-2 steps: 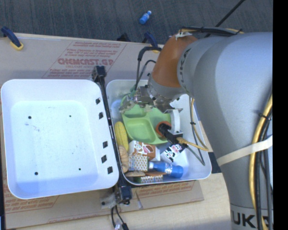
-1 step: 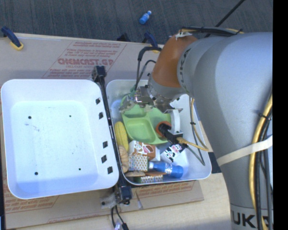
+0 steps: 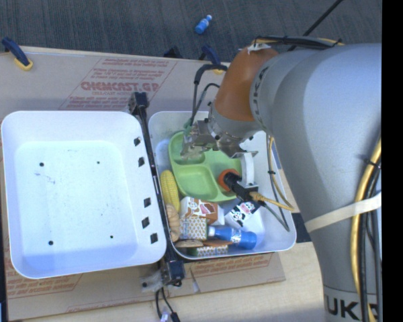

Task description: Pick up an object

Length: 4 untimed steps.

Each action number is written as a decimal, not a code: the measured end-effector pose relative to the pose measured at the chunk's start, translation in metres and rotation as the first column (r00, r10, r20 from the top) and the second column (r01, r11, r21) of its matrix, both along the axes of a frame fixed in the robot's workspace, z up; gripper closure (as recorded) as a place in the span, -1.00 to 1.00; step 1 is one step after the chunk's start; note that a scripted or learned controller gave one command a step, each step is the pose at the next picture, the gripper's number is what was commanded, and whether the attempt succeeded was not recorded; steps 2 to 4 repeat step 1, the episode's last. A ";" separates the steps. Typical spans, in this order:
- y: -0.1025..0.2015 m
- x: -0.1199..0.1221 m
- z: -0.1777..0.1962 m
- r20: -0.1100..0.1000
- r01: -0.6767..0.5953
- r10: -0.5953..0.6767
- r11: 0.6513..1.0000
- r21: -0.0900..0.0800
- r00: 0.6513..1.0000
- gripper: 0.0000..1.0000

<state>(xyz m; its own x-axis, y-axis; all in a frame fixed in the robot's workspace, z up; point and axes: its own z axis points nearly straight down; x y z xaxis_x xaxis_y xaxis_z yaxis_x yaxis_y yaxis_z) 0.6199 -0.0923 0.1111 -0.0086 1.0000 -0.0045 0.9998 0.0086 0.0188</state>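
Slanted overhead view of a bench (image 3: 107,79) carrying two shallow white bins. Left bin (image 3: 74,193) bare inside. Right bin (image 3: 282,237) crowded: green divided tray (image 3: 201,180), corn cob (image 3: 168,190) just beside its left edge, blue bottle (image 3: 238,237) and small cartons (image 3: 196,220) near the front rim. Hand (image 3: 200,141) low over the tray's far-left corner, the probable target; impossible to tell whether open or closed. Likely trouble: poor hold on the thin, slick rim, slipping off, or tilting the tray against crowded neighbours.
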 end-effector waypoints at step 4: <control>0.000 0.001 0.002 0.004 0.000 0.000 1.000 -0.001 1.000 -1.00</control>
